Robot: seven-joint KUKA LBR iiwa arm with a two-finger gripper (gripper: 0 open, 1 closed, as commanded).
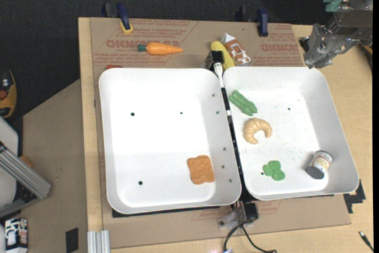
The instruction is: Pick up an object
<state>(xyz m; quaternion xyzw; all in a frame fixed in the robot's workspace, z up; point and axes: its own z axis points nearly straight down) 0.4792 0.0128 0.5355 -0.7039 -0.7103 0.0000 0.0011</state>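
Whether the jaws were released or clenched could not be told, because the gripper [323, 47] was seen small and dark at the upper right of the frame, past the corner of the right bin [331, 98]. Nothing was seen held. A croissant [257, 129] was lying near the middle of that bin, with a green pickle [243, 102] just above it, a small green piece [273, 170] below, and a little can [318, 164] at the lower right. A waffle [201, 169] was lying in the left bin [154, 92]. The croissant would likely be easiest: the gripper should be brought straight down over its middle.
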